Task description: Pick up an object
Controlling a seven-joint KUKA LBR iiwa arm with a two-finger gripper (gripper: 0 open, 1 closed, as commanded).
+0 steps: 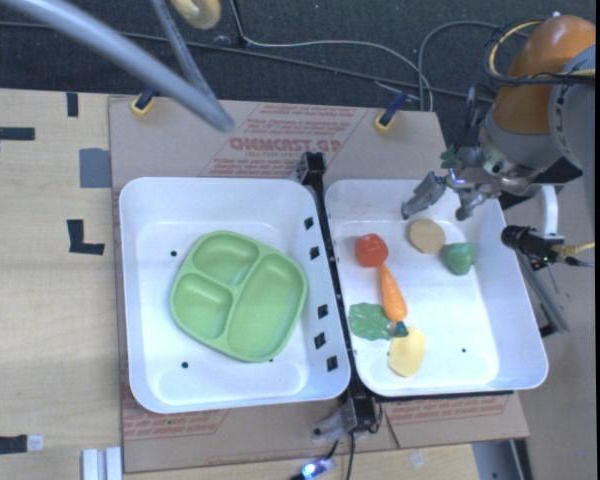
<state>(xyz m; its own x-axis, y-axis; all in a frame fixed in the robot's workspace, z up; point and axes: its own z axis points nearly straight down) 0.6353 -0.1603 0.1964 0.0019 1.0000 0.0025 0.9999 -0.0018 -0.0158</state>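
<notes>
Top-down slanted view of a wooden counter (40, 298) carrying a brown cardboard sheet with red printing (280, 138) and, on it, two shallow white plastic bins side by side.

Left white bin (140, 208): holding a light-green plastic divided plate with three compartments (240, 295), lying flat near the bin's middle.

Right white bin (500, 338): holding six small toy foods. Near the far side, a pale tan rounded potato-like piece (427, 235); just beside it, toward the arm, a small green rounded piece (459, 257). Toward the divider, a red rounded tomato-like piece (371, 249), touching or nearly touching the top of an orange carrot-shaped piece (392, 293) running toward the near side. At the carrot's lower end, a flat green leafy piece (370, 321), and just beside that a pale yellow pear-like piece (407, 353) — nearest the bin's front wall.

Grey arm with orange band (540, 78) entering from the right, above the far right corner of the right bin. Two-finger metal gripper (443, 198) poised over that bin's far side, fingers spread apart — open, with nothing between them. Left finger tip just above the tan piece, right finger tip near the green rounded piece; contact with either not discernible.
</notes>
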